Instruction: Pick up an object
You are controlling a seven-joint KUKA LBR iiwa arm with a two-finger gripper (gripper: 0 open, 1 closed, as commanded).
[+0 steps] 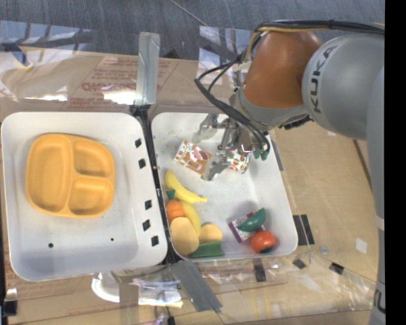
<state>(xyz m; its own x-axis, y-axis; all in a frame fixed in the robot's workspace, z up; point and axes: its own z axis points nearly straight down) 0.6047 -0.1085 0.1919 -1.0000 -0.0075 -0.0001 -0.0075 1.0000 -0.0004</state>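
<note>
Cardboard-covered bench (68, 80) under two white bins. Left bin (13, 202) carrying orange divided tray (70, 175). Right bin (284, 202) as landmark: pincer (220, 156) low over its upper middle, fingers spread narrowly, nothing seen between them. Patterned carton (191, 157) at bin's upper middle, just left of fingertips, touching or not unclear. Banana (183, 188) along left wall. Orange (175, 210), potato-like pieces (184, 234) at lower left corner. Tomato (263, 241), green piece (255, 219) at lower right.
</note>
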